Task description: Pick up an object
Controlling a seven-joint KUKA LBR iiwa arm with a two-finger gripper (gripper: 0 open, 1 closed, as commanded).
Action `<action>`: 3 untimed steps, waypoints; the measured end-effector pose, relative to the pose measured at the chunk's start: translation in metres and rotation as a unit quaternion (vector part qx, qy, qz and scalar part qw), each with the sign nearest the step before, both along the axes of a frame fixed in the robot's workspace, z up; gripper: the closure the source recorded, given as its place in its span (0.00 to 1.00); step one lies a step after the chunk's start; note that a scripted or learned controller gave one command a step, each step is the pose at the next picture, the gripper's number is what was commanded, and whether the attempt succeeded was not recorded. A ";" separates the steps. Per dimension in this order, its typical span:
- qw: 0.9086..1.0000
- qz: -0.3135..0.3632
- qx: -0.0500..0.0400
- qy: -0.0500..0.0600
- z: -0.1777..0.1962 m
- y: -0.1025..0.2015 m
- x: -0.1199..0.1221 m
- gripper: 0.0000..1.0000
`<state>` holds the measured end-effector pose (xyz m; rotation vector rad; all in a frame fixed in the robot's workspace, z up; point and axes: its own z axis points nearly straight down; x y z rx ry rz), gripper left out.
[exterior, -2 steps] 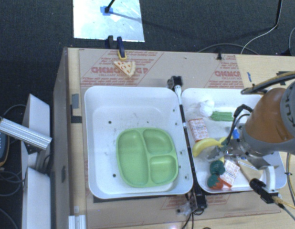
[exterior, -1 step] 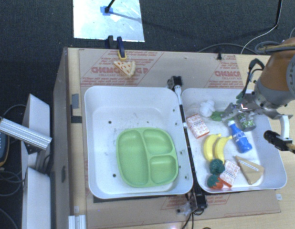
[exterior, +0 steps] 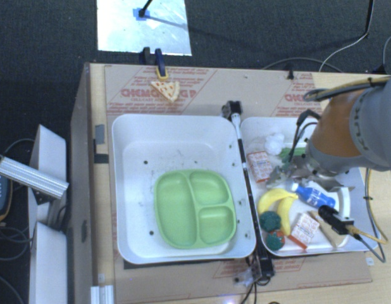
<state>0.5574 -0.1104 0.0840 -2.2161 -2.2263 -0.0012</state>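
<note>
The banana [exterior: 277, 200] lies in the right bin [exterior: 357, 242], near the wall it shares with the left bin [exterior: 129, 170], hemmed by a blue bottle [exterior: 314, 196], a green toy [exterior: 269, 221] and a small carton [exterior: 304, 228]. The gripper [exterior: 290, 170] hangs low just above it toward the bin's far edge, and I cannot tell how its fingers stand. A good try likely means dropping square across the banana's middle, clear of the bottle, and closing before lifting straight up.
</note>
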 end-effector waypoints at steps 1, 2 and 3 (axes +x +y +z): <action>1.000 0.000 -0.001 -0.002 0.001 -0.027 0.064 0.00; 0.999 0.006 0.017 0.038 -0.002 -0.068 0.101 0.00; 0.999 0.008 0.024 0.038 0.000 -0.081 0.103 0.00</action>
